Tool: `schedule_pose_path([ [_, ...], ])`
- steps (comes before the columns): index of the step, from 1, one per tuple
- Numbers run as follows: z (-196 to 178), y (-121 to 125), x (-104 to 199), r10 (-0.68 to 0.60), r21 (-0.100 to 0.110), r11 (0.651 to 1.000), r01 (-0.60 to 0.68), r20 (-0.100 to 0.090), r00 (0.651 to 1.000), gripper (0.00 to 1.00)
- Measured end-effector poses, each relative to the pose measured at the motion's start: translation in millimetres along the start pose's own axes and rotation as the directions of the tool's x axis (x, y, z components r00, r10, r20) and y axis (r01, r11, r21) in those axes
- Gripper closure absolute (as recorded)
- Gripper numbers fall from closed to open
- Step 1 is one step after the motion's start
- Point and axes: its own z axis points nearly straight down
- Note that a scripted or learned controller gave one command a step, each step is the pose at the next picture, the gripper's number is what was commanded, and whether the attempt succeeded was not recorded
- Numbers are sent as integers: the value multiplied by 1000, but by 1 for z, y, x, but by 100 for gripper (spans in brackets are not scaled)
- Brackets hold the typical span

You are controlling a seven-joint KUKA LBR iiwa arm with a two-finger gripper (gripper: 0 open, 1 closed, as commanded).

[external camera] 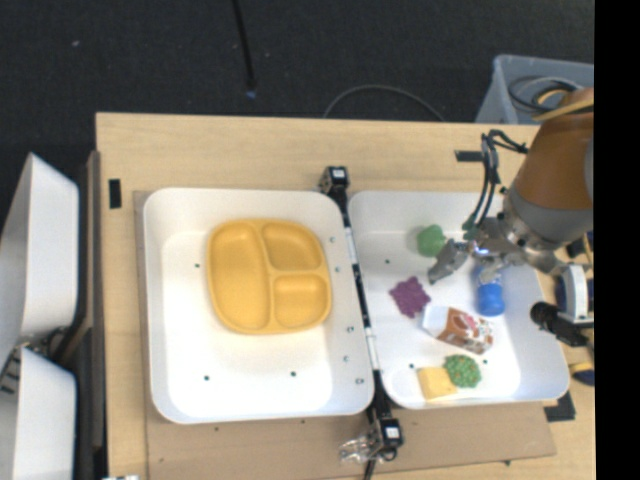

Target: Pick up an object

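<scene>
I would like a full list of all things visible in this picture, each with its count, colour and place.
Bench: one, light wood, under both bins.
Left bin: one, white, left half of bench.
Divided plate: one, yellow, in the left bin.
Right bin: one, white, right half of bench.
Green lump: one, upper middle of right bin.
Purple piece: one, centre of right bin.
Blue object: one, right of centre, beside the pincer.
Wrapped packet: one, white with red-brown print, lower right bin.
Yellow block: one, bottom of right bin.
Green bumpy item: one, touching the yellow block.
Arm: one, orange band, from the right.
Pincer: one, grey, over right bin.
</scene>
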Motion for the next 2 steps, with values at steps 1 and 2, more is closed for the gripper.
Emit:
schedule_pose_path([
  [1,-8,3,0,-3,-14,1000,3,2,1000,0],
  [2,54,7,0,0,-10,1000,0,4,1000,0],
])
